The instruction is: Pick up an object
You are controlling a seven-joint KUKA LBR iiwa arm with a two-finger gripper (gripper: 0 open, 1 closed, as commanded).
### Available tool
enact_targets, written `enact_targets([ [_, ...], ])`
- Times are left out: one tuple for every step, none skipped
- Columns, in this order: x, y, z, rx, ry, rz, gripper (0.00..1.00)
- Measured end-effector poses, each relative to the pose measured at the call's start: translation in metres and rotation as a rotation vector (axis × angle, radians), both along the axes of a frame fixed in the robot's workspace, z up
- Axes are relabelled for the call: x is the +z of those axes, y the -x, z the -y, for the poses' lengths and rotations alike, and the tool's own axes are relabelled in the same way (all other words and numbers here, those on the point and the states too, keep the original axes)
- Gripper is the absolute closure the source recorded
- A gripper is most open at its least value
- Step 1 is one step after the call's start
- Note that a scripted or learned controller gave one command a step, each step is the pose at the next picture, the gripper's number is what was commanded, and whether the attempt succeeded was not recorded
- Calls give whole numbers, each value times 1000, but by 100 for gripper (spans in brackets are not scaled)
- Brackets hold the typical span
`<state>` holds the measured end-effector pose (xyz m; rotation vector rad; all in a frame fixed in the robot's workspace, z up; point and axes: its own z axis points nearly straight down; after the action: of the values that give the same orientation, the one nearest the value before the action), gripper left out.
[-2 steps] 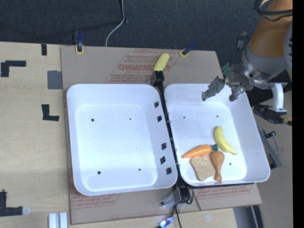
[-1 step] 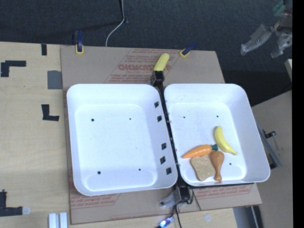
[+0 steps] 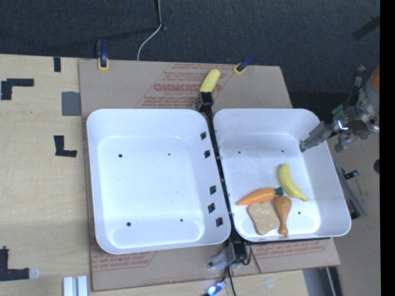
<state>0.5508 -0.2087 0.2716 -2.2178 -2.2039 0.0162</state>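
Observation:
In the near half of the right bin [image 3: 247, 128] lie a yellow banana [image 3: 291, 182], an orange carrot [image 3: 256, 197], a slice of bread [image 3: 263, 218] and a brown chicken drumstick [image 3: 282, 211], packed close together. My gripper [image 3: 324, 142] hangs over the bin's right rim, above and to the right of the banana. It is open and nothing is between its fingers.
The left bin [image 3: 148, 177] sits beside the right one on a cardboard sheet [image 3: 179, 85]. Yellow and blue clamps [image 3: 210, 80] hold the back edge. A cable [image 3: 151, 39] runs across the dark backdrop behind.

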Motion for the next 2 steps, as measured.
enact_targets([
  [-137,17,-40,8,-3,0,0],
  [-190,-44,9,8,5,19,0],
])
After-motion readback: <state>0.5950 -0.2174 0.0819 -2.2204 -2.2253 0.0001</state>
